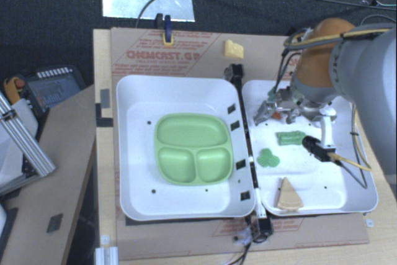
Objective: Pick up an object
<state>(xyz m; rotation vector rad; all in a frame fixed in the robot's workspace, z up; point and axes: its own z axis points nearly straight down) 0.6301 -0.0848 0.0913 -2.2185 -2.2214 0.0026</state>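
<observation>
The gripper (268,113) hovers, fingers apart and holding nothing, near the right bin's (353,195) left wall. That bin has three things: green block (290,137), green clump (268,158), tan wedge (288,195).

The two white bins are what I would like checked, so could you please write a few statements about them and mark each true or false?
1. The green divided tray lies in the left bin. True.
2. The tan wedge lies in the left bin. False: it lies in the right bin, near its front edge.
3. The gripper is above the right bin. True.
4. The green block rests on the divided tray. False: it lies on the right bin's floor.
</observation>
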